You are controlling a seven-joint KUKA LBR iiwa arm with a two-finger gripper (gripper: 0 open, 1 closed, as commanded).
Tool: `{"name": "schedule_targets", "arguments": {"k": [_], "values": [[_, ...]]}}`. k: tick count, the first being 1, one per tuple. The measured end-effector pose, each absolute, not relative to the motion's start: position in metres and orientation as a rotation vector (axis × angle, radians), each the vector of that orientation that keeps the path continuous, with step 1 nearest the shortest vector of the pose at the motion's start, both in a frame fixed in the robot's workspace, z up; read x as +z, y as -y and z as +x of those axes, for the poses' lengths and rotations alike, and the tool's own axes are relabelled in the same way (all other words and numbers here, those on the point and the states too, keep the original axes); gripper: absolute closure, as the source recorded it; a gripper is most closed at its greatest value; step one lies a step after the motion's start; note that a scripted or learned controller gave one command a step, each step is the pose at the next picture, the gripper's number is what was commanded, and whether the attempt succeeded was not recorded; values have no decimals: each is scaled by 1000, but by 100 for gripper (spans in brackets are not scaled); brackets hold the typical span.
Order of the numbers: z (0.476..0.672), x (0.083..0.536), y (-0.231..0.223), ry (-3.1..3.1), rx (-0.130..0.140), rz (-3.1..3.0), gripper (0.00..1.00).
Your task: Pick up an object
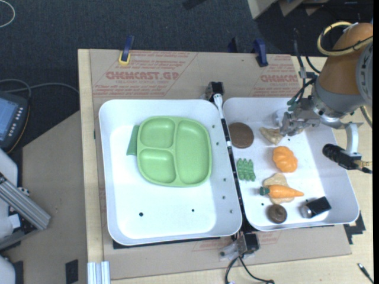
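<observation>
In the right bin (337, 158), a brown disc (276, 213), a carrot (285, 191), green beans (246, 169) and an orange pumpkin (284, 158) are seen. Farther back, a pale piece (271, 135) is touched by the claw (288, 126); its state cannot be told.

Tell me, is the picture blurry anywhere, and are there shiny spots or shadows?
In the camera view, the green plate and the toy carrot look sharp; the gripper is a bit fuzzy; the light is soft and even, the white bins look bright but not glaring, and things cast faint shadows.
</observation>
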State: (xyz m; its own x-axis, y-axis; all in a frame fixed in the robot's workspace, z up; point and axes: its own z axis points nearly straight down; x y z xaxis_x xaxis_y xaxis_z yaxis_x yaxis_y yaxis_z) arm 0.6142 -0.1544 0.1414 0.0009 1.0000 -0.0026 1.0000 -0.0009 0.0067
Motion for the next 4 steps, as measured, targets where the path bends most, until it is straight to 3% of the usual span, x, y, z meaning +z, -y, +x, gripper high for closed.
{"name": "schedule_targets", "arguments": {"k": [2, 4], "values": [[618, 228, 153, -2218, 5, 2216, 100], [526, 219, 106, -2224, -3, 2226, 100]]}}
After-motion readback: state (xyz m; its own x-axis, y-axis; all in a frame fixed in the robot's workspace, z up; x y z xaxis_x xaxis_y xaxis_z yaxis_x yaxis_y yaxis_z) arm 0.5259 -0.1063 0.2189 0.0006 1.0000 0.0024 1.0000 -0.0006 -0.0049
